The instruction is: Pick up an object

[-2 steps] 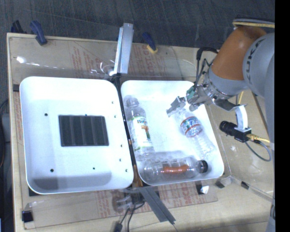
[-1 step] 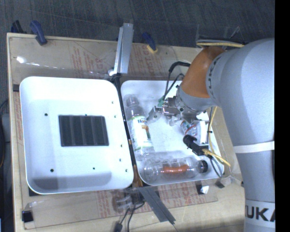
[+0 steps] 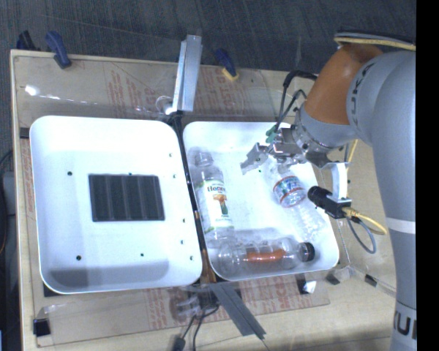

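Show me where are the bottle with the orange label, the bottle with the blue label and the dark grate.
bottle with orange label [image 3: 216, 199], camera view, on its label.
bottle with blue label [image 3: 288, 191], camera view, on its label.
dark grate [image 3: 126, 197], camera view, on its middle.

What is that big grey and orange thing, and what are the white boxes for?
That is a robot arm. A computer program moves it. One camera looks down on the bench from above, a bit slanted, and the arm reaches in from the right.

The white boxes are two shallow bins. The left bin has a dark ridged block lying in it. The right bin holds three clear plastic bottles: one along its left side, one along the bottom, and one near the arm.

The arm's hand is over the right bin's top part. Its job is to pick something up, but I see nothing held in it.
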`<state>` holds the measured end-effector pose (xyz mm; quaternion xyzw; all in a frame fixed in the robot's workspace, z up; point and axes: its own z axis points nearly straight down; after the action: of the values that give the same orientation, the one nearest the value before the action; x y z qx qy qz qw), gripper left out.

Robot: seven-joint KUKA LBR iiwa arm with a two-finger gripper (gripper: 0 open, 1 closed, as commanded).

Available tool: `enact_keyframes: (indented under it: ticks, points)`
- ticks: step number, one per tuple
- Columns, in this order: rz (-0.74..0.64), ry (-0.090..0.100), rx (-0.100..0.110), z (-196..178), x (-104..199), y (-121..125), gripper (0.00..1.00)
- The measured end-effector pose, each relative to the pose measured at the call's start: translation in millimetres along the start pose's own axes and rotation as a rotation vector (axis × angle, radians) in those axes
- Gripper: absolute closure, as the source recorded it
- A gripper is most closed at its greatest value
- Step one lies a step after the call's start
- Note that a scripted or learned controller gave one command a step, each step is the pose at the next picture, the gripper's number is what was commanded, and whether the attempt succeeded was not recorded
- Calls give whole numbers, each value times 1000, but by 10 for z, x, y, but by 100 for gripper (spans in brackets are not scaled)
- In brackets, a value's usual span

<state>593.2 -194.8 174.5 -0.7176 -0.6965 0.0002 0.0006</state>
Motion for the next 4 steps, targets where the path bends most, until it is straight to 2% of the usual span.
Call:
enact_keyframes:
  ticks: [1, 2, 3, 4]
  points:
    - [295, -1, 3, 768, 190, -191, 0]
    - [125, 0, 0, 144, 64, -198, 0]
    - [-47, -1, 1, 388, 301, -112, 0]
    - [-108, 0, 1, 113, -149, 95, 0]
